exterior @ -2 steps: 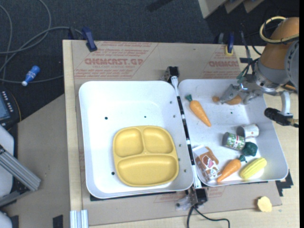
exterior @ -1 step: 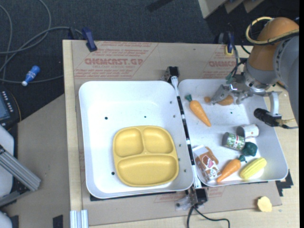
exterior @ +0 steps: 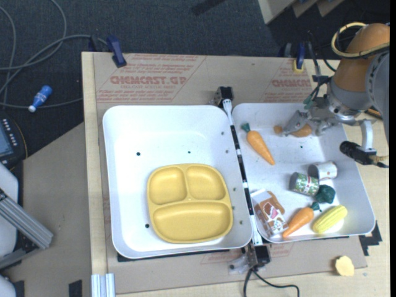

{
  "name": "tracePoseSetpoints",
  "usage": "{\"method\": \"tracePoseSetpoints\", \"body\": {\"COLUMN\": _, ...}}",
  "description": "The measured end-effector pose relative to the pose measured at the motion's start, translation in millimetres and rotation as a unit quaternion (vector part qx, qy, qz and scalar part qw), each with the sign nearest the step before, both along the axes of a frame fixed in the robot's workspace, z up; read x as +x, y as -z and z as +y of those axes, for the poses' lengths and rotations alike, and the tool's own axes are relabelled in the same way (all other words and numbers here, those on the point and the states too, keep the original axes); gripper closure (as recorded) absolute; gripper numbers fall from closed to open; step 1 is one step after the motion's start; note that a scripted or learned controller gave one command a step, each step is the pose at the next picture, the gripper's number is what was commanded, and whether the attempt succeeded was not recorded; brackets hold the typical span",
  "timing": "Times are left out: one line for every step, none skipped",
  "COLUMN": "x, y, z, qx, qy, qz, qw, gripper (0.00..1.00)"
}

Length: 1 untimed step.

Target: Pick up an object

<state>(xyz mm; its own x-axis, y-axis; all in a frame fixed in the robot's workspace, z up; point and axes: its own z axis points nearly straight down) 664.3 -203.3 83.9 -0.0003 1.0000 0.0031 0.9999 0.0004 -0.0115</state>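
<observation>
The gripper sits low at the far end of the right bin, over a small orange object; whether its jaws have closed I cannot tell, so lift slowly and straight, clear of the nearby carrot.

Even overhead light, feed soft but readable.

From my seat both white bins come through bright, close to washed out, with only thin dark shadows under their rims along the near edge. The yellow divided plate carries soft sheen on its ridges, no hard glare. The dark floor at the top drops to murky blue-black with grain. Detail is low everywhere; the small items in the right-hand bin have fuzzy edges, and the arm at the right edge looks slightly smeared.
</observation>
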Motion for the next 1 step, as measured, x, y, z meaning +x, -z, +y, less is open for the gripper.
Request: {"method": "tracePoseSetpoints", "body": {"x": 0.2, "y": -1.0, "z": 27.7, "qx": -0.0022, "qy": -0.001, "qz": 0.0, "qw": 1.0, "gripper": 0.0}}
